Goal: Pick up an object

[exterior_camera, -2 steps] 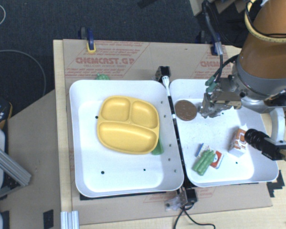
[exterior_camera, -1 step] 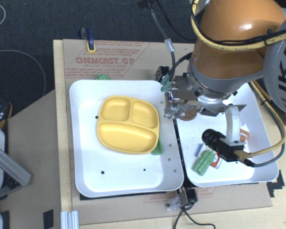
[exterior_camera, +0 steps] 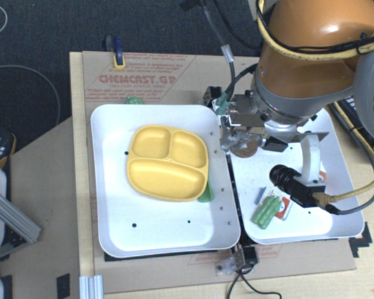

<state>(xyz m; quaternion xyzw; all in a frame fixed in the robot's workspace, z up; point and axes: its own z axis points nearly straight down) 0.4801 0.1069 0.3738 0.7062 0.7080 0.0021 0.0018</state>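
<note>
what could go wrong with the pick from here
1. The gripper sits low at the right bin's inner wall, so it may clip the rim.
2. The green object lies packed against other small items, so a grasp could drag neighbours.
3. The yellow divided plate is wide and shallow, likely hard to pinch.

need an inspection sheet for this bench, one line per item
surface: two shallow white bins side by side, left bin and right bin, on a brown board.
job's things: yellow divided plate in the left bin; green ridged object in the right bin, beside small blue and red pieces.
clutter: a green item pokes out under the plate's lower right edge.
pincer: pincer low over the right bin's upper left corner, by the bins' shared edge; finger state unclear.
cables: black hoses and a yellow cable loop around the arm; a thin wire lies on the dark floor at left.
surroundings: dark carpet; blue clamp on the board's far edge.
</note>
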